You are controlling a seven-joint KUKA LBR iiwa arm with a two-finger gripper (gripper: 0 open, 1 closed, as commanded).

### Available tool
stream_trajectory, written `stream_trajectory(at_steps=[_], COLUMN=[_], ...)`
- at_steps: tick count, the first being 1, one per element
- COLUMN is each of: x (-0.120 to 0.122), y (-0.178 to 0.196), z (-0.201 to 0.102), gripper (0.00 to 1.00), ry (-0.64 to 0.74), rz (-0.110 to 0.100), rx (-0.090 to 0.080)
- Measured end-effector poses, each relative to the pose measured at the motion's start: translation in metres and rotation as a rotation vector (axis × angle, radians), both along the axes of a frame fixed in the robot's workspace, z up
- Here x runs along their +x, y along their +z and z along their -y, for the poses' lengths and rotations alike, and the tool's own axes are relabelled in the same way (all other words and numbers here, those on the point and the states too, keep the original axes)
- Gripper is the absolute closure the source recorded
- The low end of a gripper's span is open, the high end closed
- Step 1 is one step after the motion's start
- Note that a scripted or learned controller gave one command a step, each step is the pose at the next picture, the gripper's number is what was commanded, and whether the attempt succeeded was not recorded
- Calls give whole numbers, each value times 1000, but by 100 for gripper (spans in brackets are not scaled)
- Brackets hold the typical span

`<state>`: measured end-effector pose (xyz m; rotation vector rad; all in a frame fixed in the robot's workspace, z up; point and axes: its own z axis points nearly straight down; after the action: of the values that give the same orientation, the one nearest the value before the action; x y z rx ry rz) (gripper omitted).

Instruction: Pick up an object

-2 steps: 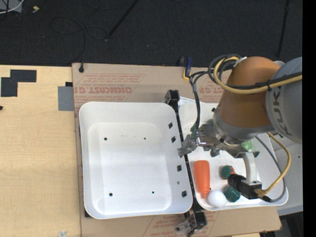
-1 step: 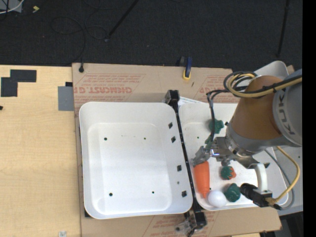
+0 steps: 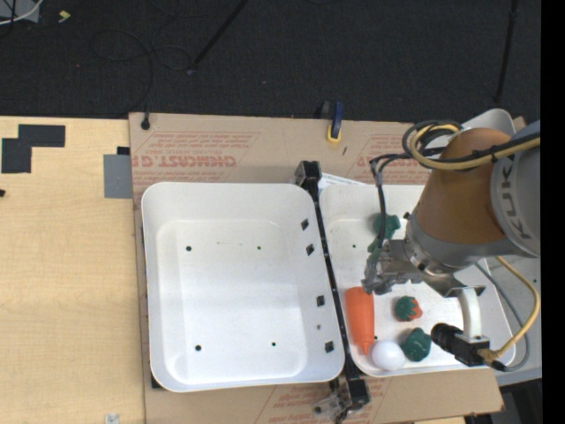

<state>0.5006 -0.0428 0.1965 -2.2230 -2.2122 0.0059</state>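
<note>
Two shallow white bins are set side by side on a cardboard sheet (image 3: 221,153) laid over the bench (image 3: 62,281). The left bin (image 3: 163,210) is seen with its white floor bare apart from a few small dark marks. The right bin (image 3: 344,223) is reached by the arm (image 3: 463,197) from the right, with the orange band positioned above the wrist. The gripper (image 3: 381,276) is located low over the middle of the right bin, just above and beside the upper end of the orange carrot-shaped object (image 3: 358,318). The state of the jaws cannot be told, as the fingertips are hidden among the dark wrist parts, and no object is seen held. The carrot-shaped object lies lengthwise along the bin's left wall, next to the divider. A white ball (image 3: 386,354) is located at its lower end, touching or almost touching it. A green object (image 3: 417,344) lies just beside the ball, and a green-and-red object (image 3: 406,307) sits a little above that. Another green object (image 3: 385,225) is found higher in the bin, near the wrist. A blue-and-yellow clamp (image 3: 335,122) is fixed at the far edge of the cardboard.
</note>
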Motion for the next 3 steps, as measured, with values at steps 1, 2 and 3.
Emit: stream_trajectory(at_steps=[1,2,3], x=[0,0,0], y=[0,9,9], z=[0,1,1], gripper=[0,100,0], ry=[-1,-3,-5], rz=[0,-2,-2], rx=[0,0,0])
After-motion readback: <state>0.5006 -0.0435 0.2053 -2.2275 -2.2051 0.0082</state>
